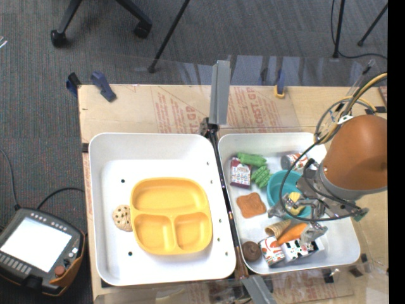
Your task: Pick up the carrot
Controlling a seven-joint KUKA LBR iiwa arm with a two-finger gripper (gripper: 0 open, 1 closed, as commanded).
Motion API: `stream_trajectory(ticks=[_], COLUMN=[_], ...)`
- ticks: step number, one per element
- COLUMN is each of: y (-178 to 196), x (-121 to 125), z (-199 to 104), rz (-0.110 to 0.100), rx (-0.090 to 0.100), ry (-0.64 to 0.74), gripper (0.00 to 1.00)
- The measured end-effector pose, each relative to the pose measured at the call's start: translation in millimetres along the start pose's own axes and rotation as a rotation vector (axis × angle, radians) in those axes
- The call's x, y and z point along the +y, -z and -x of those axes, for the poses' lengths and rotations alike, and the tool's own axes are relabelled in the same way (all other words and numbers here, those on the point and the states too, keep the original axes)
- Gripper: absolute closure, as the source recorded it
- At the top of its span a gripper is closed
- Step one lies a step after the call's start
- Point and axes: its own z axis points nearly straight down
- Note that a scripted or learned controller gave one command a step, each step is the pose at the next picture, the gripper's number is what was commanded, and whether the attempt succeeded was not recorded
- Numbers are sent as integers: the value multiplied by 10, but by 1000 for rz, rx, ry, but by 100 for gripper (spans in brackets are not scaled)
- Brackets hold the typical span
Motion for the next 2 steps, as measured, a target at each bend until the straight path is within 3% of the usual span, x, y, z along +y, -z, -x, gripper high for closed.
stream_trajectory(ticks=[1, 2], y=[-222, -211], x=[5, 66], z=[-201, -226], rz=[-22, -41], rx=[-10, -14], ry=[489, 485], gripper=[0, 0])
